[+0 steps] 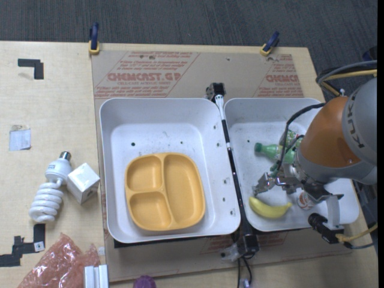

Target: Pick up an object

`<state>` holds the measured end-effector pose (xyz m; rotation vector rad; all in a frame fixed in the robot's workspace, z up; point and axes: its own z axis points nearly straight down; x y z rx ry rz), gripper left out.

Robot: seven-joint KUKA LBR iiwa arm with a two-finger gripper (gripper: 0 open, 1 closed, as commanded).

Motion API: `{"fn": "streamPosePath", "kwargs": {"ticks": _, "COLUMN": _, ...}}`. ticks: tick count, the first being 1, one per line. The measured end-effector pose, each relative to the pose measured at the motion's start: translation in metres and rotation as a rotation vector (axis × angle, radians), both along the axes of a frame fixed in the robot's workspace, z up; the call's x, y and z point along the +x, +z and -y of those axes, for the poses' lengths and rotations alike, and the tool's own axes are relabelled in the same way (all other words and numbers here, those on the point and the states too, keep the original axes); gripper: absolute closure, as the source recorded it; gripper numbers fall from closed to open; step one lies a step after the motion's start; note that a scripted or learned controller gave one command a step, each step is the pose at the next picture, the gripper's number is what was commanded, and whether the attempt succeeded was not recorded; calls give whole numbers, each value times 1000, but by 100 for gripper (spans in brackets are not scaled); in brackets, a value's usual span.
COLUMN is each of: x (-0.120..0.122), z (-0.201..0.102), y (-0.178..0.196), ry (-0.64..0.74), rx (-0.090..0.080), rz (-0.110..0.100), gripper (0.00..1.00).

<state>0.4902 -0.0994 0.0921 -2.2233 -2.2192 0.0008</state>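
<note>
A bulb (49,191) lies at the far left on the bench. A yellow plate (164,192) sits in the left bin (120,125). In the right bin (243,120), the gripper (270,182) hangs just above a banana (269,208), claw state impossible to tell; a green bottle (273,150) lies behind.

1. My arm (336,140) covers much of the green bottle (273,150) in the right bin (240,116).
2. My gripper (270,183): finger state too small to tell.
3. The purple object (144,282) and red mesh bag (54,263) are cut by the bottom edge.
</note>
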Motion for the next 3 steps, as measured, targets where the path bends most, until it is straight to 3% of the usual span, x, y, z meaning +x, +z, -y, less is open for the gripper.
{"fn": "streamPosePath", "kwargs": {"ticks": 1, "x": 1, "z": 1, "y": 10, "ry": -1, "rx": -1, "rz": 2, "gripper": 100}}
{"fn": "streamPosePath", "kwargs": {"ticks": 2, "x": 49, "z": -53, "y": 100, "ry": 4, "rx": -1, "rz": 2, "gripper": 100}}
{"fn": "streamPosePath", "kwargs": {"ticks": 3, "x": 49, "z": -53, "y": 100, "ry": 4, "rx": -1, "rz": 2, "gripper": 0}}
